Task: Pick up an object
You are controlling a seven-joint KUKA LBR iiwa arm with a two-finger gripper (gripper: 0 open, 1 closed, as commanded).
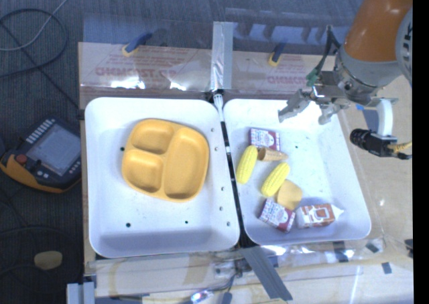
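Glossy yellow plastic tray (pixel 165 159)

My arm wears an orange band (pixel 381 21) above grey metal. Below me sit two white plastic bins: the left bin (pixel 107 229) carries a yellow three-part plastic tray (pixel 165 159); the right bin (pixel 342 182) holds two yellow toy corn cobs (pixel 247 164) (pixel 275 179), a pale yellow round piece (pixel 289 195), two red-and-white cartons (pixel 264 138) (pixel 276 215), and an orange-and-white carton (pixel 316 215).
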